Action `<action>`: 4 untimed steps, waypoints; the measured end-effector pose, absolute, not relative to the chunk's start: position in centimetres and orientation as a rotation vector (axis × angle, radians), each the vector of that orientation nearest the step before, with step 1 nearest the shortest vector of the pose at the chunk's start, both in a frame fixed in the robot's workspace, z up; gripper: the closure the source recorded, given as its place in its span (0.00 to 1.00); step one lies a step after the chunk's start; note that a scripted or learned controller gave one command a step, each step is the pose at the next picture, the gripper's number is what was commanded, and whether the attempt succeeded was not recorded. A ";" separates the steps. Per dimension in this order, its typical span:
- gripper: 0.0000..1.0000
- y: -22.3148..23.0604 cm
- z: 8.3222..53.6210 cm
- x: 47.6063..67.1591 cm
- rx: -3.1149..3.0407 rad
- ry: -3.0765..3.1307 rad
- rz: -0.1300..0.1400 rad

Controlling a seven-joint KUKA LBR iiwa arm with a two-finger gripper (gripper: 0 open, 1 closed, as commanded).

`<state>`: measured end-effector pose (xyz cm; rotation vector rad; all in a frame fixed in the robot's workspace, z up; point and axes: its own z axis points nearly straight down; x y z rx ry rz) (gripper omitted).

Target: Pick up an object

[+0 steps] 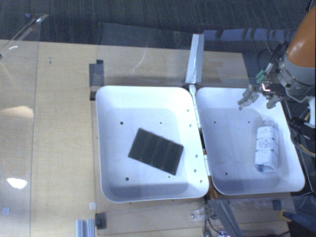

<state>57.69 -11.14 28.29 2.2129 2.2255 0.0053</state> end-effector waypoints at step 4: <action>0.00 -20.1 21.9 49.6 2.481 1.925 0.005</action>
